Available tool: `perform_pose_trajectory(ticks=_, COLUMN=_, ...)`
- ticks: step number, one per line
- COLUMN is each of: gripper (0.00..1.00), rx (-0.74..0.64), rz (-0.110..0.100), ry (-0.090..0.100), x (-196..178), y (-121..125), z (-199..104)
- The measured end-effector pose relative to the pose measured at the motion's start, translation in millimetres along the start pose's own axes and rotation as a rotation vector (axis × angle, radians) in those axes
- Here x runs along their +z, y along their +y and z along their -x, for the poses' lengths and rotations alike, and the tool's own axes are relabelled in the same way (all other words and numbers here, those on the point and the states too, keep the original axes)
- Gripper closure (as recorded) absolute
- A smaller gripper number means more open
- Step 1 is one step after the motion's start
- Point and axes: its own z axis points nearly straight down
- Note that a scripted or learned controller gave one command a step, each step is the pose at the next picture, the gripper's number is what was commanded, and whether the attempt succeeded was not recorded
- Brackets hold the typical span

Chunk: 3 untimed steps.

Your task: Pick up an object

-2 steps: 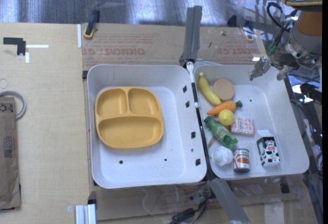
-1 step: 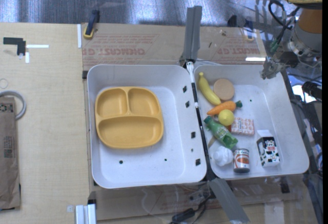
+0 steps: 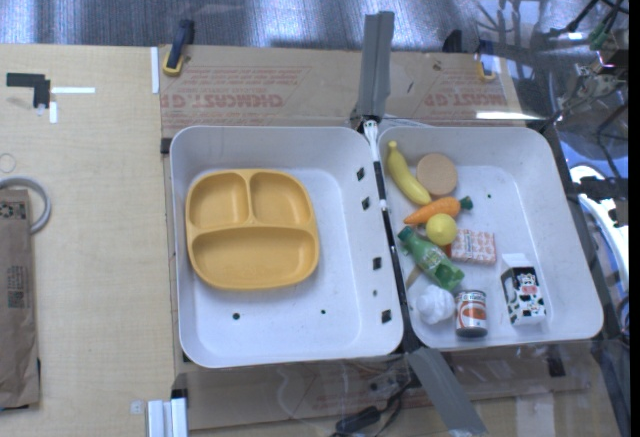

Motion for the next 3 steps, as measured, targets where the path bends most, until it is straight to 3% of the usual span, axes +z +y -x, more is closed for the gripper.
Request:
perform_pose_trajectory(ticks=1, gripper=1.0, rx=-0.004, rz=-0.001, ry=-0.003, x=-8.5, y=0.8, z=-0.5)
perform_pose_trajectory(ticks=2, gripper=1.0, rx=-0.223, rz=0.0, ry=0.0, x=-37.9, y=7.4, z=-35.7)
perform_pose_trajectory(ticks=3, gripper=1.0, rx=-0.225, rz=0.002, ry=-0.003, x=-47.0, y=8.3, z=-35.6)
